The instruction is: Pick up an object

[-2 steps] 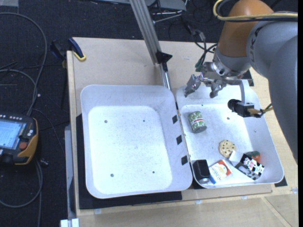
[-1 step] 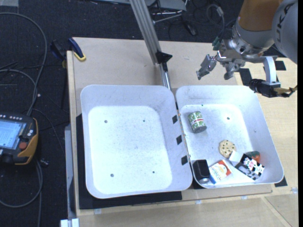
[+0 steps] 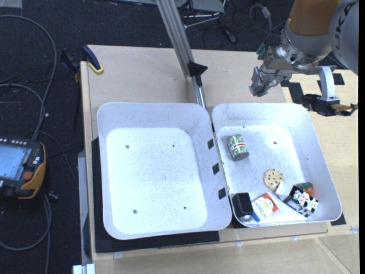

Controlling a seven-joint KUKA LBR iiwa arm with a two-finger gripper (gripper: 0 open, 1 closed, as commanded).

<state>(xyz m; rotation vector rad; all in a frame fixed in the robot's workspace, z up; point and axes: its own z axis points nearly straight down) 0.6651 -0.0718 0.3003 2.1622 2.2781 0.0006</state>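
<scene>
Grey arm with orange band (image 3: 319, 16) enters from upper right; its dark end effector (image 3: 263, 83) hangs above the bare bench (image 3: 142, 76), just past the far rim of the right bin. Nothing is seen between its tips; whether they stand wide or narrow cannot be told at this angle and blur

Two shallow white plastic bins sit side by side on the pale wooden bench. Left white bin (image 3: 114, 130): speckled floor, a few small dark dots

Right white bin (image 3: 302, 130) holds all the objects:
- small green-and-white cylindrical can (image 3: 238, 147), lying tilted, near the bin's left wall in the upper middle
- round tan cookie-like disc with dark specks (image 3: 273, 179), lower middle, well apart from the can
- flat black rectangular block (image 3: 242, 205), at the near left corner against the wall
- small orange-and-white packet (image 3: 266, 206), just beside the black block on its right
- black-and-white patterned toy with a red-and-green top (image 3: 301, 198), near right corner, close to the packet

All five lie on the bin floor, well apart from the end effector

Slanted grey metal pole (image 3: 178, 33) runs from the top edge down to the gap between the bins. Yellow-and-blue handled tool (image 3: 91, 60) rests at the bench's far left corner. Grey-and-orange handheld control pendant (image 3: 20, 167) lies on the dark floor to the left, among black cables
</scene>
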